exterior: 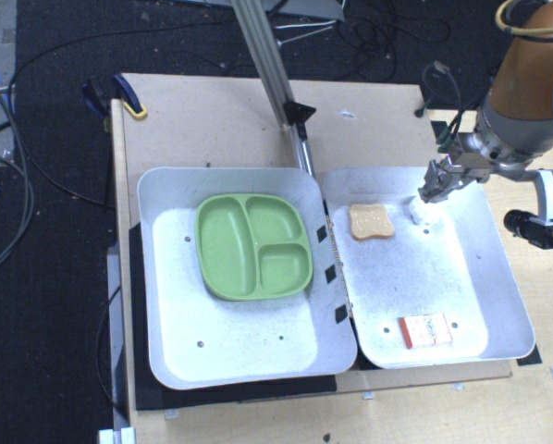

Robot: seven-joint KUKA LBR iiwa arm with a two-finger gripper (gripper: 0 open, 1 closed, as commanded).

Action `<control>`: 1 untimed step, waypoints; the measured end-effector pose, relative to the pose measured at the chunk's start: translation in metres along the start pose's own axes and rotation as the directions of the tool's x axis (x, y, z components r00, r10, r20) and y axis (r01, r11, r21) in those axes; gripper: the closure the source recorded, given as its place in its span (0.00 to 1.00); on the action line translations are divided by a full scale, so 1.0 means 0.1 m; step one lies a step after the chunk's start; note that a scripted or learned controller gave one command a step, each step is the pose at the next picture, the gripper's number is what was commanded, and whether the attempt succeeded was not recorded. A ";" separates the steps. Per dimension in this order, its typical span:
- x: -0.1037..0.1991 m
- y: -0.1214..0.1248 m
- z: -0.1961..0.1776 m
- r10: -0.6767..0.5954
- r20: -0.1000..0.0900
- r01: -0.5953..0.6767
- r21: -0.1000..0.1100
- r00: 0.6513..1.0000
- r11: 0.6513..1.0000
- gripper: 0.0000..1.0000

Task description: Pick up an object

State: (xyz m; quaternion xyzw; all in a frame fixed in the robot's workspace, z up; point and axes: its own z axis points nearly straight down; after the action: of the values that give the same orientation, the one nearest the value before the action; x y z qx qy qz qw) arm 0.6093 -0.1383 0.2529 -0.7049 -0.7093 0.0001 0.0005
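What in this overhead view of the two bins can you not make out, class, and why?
1. Gripper: too small and blurred in the camera view to tell how its fingers stand, or what the small white thing beside it is.
2. Red and white box: its print is too small to read.
3. Arm: cut off by the right edge.

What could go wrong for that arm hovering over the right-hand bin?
The gripper sits over a small white object that nearly matches the white right bin, so a grab may miss. The tan bread-shaped slice and the flat red-and-white packet lie low; fingers could slide off.
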 end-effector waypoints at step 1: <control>0.49 0.10 -0.05 0.000 0.001 0.000 -0.002 1.000 1.000 1.00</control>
State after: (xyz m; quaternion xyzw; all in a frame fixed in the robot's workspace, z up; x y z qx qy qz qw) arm 0.6188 -0.0893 0.2575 -0.7048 -0.7094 -0.0004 -0.0006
